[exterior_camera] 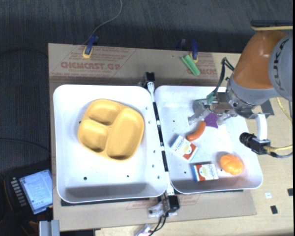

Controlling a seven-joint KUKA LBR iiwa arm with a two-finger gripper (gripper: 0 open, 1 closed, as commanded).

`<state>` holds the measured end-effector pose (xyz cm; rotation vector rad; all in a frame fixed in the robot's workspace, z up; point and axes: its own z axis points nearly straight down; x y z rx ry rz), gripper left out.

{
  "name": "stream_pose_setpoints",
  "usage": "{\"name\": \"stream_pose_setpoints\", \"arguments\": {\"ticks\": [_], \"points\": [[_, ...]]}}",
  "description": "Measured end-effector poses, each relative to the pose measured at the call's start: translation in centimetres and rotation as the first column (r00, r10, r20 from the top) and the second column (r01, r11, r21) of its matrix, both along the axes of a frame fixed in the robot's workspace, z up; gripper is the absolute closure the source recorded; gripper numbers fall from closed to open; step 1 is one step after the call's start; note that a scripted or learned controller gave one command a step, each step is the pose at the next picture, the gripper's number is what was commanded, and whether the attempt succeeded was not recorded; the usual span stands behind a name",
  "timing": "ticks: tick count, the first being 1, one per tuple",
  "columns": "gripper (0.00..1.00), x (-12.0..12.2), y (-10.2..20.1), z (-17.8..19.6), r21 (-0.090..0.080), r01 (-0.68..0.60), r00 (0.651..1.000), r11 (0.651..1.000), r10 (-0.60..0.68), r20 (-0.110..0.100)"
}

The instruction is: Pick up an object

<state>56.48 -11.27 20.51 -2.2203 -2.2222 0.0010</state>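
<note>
Purple object (211, 119) under the gripper (210, 111) in the right bin (246, 181), at about one o'clock from that bin's centre.

Gripper hangs low over the bin's upper middle with the small purple piece showing at its tip; whether the piece sits between the fingers or merely below them cannot be told, nor how wide they stand. An orange sausage-shaped toy (197, 130) lies just beside it at seven o'clock, a red-and-white carton (183, 148) beyond that, a second carton (204, 172) and an orange fruit (231, 163) near the bin's five o'clock corner. The left bin (64, 181) bears a yellow moulded tray (110, 128). Risk, as I judge it: the purple piece is small and may slip out on lifting, or the fingers may nudge the sausage instead, being so close.
</note>
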Motion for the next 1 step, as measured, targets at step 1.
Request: {"name": "stream_pose_setpoints", "arguments": {"ticks": [1], "points": [[0.0, -0.73, -0.62, -10.43, -0.001, 0.002, 1.0, 1.0, -0.002, 0.01]]}}
